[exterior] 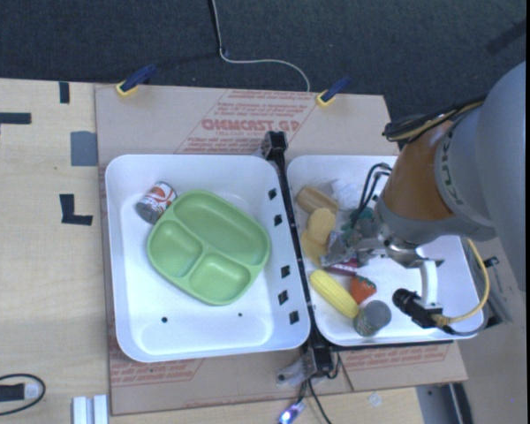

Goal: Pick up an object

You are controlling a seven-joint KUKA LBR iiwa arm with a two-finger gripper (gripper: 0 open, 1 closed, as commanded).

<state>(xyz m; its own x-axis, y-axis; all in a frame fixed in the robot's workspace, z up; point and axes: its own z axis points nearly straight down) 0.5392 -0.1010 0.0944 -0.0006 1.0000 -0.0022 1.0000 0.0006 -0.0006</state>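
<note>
**Two bins, one arm low in the right one**

Two shallow white bins sit side by side on the counter (35,263). The left bin (124,237) holds two things: one green divided plate (208,246) with three compartments, lying near the middle, and one small can (155,201) on its side just beside the plate's upper left edge.

The right bin (473,263) holds a crowded cluster along its left side. Countable there are one tan oblong piece (315,200) at the top, one pale yellow lump (319,230) below it, one yellow corn cob (333,292), one small red-orange piece (363,287) touching the cob, and one grey round object (372,317) near the bin's lower wall. Something white and crumpled (343,189) lies behind the tan piece; what it is cannot be made out.

The arm (459,175) covers much of the right bin. The tool (349,247) is down among the cluster, beside the yellow lump; whether it is open or closed cannot be told.
</note>
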